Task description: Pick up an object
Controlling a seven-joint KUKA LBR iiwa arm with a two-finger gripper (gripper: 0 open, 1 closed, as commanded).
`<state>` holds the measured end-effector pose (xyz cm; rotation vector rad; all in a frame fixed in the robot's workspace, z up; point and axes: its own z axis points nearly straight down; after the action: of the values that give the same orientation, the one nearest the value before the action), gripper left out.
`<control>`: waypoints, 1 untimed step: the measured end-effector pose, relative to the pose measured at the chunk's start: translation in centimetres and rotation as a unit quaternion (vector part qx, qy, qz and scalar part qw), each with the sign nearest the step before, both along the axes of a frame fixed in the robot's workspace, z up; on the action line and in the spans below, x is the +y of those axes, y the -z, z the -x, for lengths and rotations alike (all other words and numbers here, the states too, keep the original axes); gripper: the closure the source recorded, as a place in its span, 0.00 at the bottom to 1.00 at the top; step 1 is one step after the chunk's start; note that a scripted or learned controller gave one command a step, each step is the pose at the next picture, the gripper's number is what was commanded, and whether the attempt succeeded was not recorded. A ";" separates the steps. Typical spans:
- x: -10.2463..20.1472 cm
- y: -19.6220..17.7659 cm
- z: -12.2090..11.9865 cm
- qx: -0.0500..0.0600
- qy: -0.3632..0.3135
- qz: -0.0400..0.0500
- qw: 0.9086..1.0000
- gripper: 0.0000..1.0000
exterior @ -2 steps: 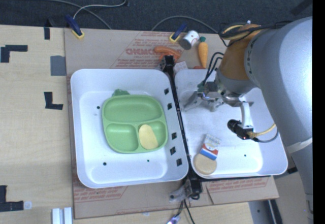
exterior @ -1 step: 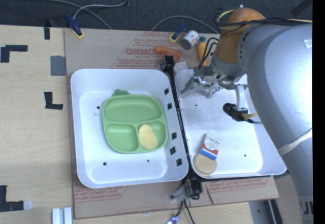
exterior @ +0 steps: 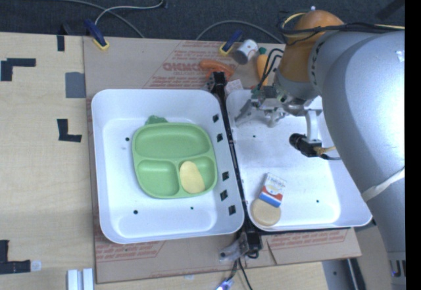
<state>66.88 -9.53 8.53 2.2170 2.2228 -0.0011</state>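
The end effector [exterior: 263,110], grip state impossible to tell, sits at the right bin's [exterior: 329,216] 11 o'clock corner; the packet [exterior: 273,191] and disc [exterior: 266,213] at 6 o'clock risk being missed.

Nothing reads clearly — red print on the cardboard sheet [exterior: 172,65] is too blurred.

Right bin [exterior: 329,206] has open white floor through its middle and along the right side, while the small boxed item with the round tan lid [exterior: 268,203] crowds the near left corner, just beside the divider [exterior: 227,150] between the bins. The arm [exterior: 355,98] itself hangs over the far right part, blocking that corner. In the left bin [exterior: 108,170], the green divided plate [exterior: 172,158] fills the centre with a yellow piece [exterior: 192,177] in one compartment, leaving free strips along the left wall and near edge.
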 end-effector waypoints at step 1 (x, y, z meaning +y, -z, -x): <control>-0.1 0.0 0.0 0.000 0.000 0.000 1.000 0.00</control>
<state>66.88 -9.63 8.54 2.2170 2.2225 -0.0014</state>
